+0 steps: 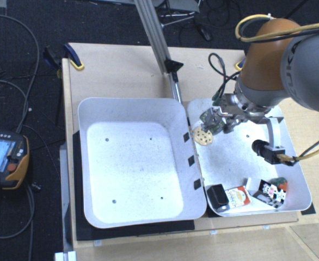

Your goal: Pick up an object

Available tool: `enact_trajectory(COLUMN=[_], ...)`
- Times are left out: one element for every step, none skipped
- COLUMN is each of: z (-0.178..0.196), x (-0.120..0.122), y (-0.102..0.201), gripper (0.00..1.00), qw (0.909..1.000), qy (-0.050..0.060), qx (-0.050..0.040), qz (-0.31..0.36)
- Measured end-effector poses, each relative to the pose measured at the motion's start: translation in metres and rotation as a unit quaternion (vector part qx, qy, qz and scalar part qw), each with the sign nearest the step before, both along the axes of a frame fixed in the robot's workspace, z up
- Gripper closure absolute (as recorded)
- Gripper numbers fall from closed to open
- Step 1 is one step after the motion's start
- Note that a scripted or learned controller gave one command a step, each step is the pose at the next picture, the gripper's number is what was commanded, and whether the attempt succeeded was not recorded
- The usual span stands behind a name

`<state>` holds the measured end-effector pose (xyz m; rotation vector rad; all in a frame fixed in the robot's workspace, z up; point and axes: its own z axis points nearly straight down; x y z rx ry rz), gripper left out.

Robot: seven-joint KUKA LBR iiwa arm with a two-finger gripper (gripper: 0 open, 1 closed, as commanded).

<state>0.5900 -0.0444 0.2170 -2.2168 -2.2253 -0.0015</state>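
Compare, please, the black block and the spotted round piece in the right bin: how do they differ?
The black block is dark and boxy; the spotted round piece is pale, dotted and disc-like. The block lies at the bin's near edge, the round piece beside the gripper. Both are in the right bin.

A round, tan, dark-spotted object (203, 136) sits by the right bin's (295, 192) left wall, near its far corner.

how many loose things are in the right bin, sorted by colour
tan round piece with holes, at the end effector: 1
black block: 1
red and white packet: 1
black, white and red item: 1
total: 4, all in the right bin
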Motion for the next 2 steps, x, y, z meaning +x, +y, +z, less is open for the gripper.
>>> enact_trajectory(z=[-0.005,0.002], x=[-0.013,-0.042], y=[0.055,0.097], gripper=[1.00,1.00], qw=[1.0000,1.0000], qy=[0.001,0.000], qx=[0.0001,0.0000], qz=[0.001,0.000])
